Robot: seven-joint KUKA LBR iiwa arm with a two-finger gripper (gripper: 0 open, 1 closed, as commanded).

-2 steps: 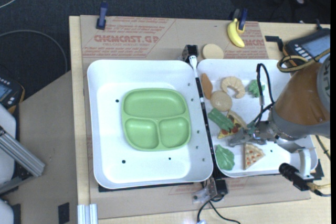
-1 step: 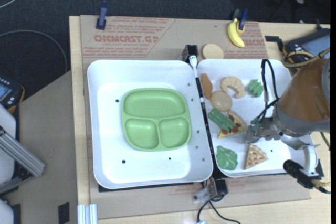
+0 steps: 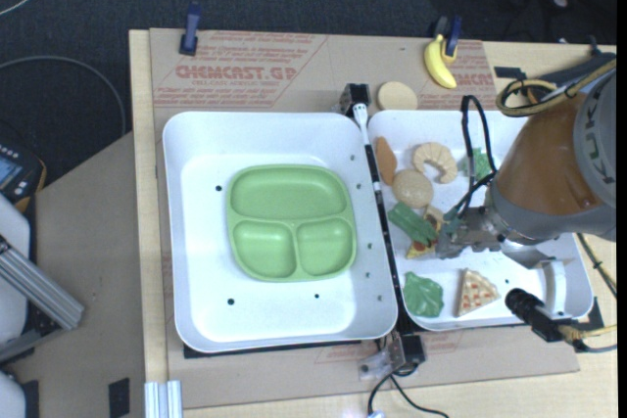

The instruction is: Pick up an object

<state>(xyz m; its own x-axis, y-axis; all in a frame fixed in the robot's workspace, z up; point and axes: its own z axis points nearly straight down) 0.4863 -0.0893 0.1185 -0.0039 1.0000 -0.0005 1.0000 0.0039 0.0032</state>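
1. We see two white bins side by side on the worktop: the left bin holds a green divided plate, and the right bin holds a scatter of toy food.
2. The arm reaches in from the right over the right bin, its orange band above the wrist, with black cables looping beside it.
3. The hand is low in the right bin, toward the bin's left half, over a cluster of small pieces.
4. We cannot tell how far the hand is open, and we cannot make out anything gripped in it; the tips are lost among the pieces under them.
5. Just left of the hand lies a dark green piece, with a round beige ball touching it from behind.
6. A curled pale croissant sits further back, and a brown sausage shape lies along the bin's left wall.
7. Toward the front of the bin, a light green leaf shape and a pizza slice lie side by side, apart from the hand.
8. Outside the bins, a banana and a pale round disc rest on the worktop behind the right bin.
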